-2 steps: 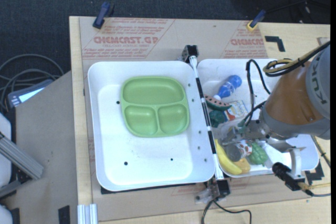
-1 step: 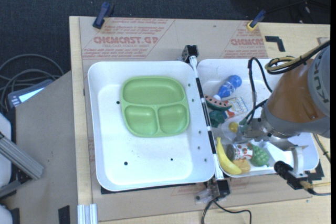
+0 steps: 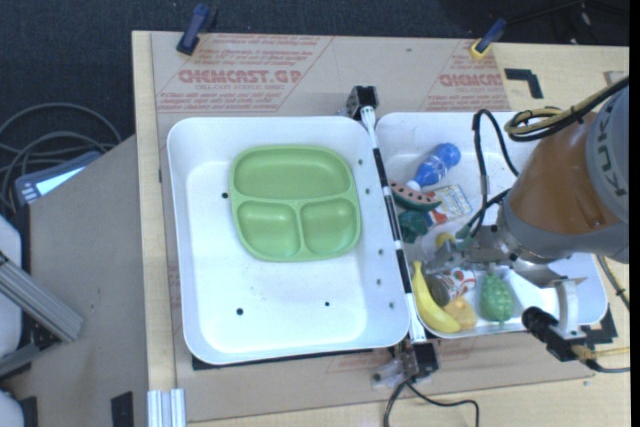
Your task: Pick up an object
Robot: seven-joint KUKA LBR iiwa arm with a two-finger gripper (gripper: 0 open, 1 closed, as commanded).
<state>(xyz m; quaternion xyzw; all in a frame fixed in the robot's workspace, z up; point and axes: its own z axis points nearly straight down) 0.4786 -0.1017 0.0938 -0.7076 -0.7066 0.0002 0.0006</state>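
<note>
I'd bring the pincer point(image 3: 470, 260) straight down on one item, clear of its neighbours. I cannot tell how far it is open, nor whether it grips anything. The banana point(image 3: 432, 303), yellow and curved, lies along the right bin's point(image 3: 592, 300) near-left wall; the blue-capped bottle point(image 3: 437, 163) sits farther back.

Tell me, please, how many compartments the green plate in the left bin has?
3. The green plate in the left bin has one wide compartment across its far side and two smaller ones side by side along its near side. None seems hidden.
</note>
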